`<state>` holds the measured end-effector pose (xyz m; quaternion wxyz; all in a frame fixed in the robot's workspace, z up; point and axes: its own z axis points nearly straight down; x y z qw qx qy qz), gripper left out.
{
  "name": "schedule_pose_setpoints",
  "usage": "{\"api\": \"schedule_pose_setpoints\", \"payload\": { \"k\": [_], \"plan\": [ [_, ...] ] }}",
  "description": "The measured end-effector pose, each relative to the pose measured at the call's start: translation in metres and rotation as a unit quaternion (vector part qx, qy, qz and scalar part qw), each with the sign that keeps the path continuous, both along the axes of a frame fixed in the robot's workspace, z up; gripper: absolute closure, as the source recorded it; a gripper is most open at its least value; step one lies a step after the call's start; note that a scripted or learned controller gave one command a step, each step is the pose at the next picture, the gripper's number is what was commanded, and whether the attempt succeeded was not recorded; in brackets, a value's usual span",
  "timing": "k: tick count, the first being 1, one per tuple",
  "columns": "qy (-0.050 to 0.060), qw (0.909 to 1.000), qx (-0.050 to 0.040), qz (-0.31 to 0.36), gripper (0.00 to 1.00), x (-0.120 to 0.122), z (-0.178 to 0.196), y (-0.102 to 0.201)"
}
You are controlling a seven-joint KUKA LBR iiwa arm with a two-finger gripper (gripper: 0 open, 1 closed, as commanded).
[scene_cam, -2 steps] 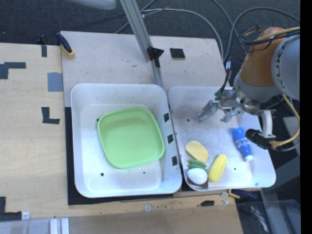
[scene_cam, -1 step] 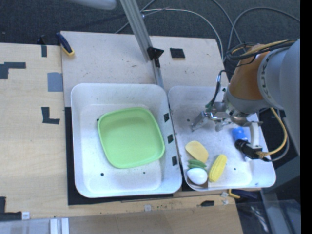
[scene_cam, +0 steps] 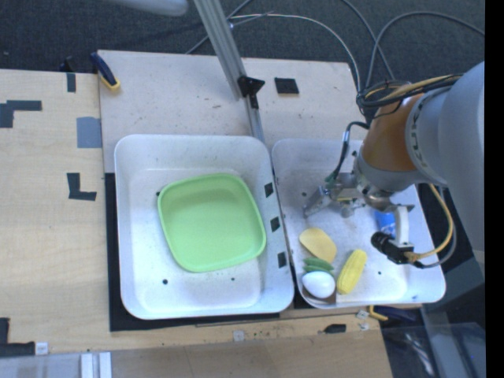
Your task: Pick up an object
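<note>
Objects bunched at right bin front edge: yellow corn cob, pale yellow piece, white egg at near rim, green scrap between. Green plate filling left bin floor. Bare floor behind cluster. Gripper low over that stretch, fingers spread, gripping nothing.

Reaches in from the right, grey arm bent downward, orange band just above the wrist, gripper hanging low with fingers pointing left.
</note>
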<state>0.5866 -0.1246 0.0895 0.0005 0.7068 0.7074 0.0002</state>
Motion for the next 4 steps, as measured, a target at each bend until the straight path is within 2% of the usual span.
{"api": "schedule_pose_setpoints", "payload": {
  "k": [1,3,4],
  "plan": [
    [-0.001,1.0,-0.0006,0.0,1.0,0.001,0.011,-0.001],
    [-0.002,1.0,-0.0001,0.0,1.0,0.004,0.13,0.006],
    [-0.001,1.0,0.0,0.0,1.0,0.009,0.173,0.009]
  ]
}}
